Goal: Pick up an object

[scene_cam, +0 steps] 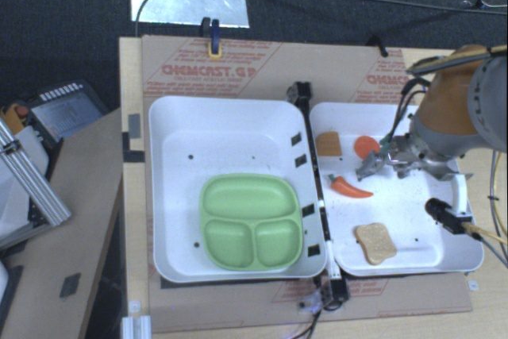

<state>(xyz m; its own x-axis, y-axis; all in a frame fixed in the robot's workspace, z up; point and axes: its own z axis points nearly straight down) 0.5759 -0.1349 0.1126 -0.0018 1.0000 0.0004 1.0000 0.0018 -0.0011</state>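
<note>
On the desk (254, 63), the left white bin (178, 131) holds a green three-compartment plate (250, 220), while the right white bin (413, 238) holds a tan square piece (329, 144), a red-orange round piece (366, 145), an orange carrot (349, 186) and a slice of toast (375, 242). The tool (371, 167) hangs low over the right bin, just right of the carrot and just below the round piece; whether it is spread or pressed together cannot be made out, and nothing shows between its tips
</note>
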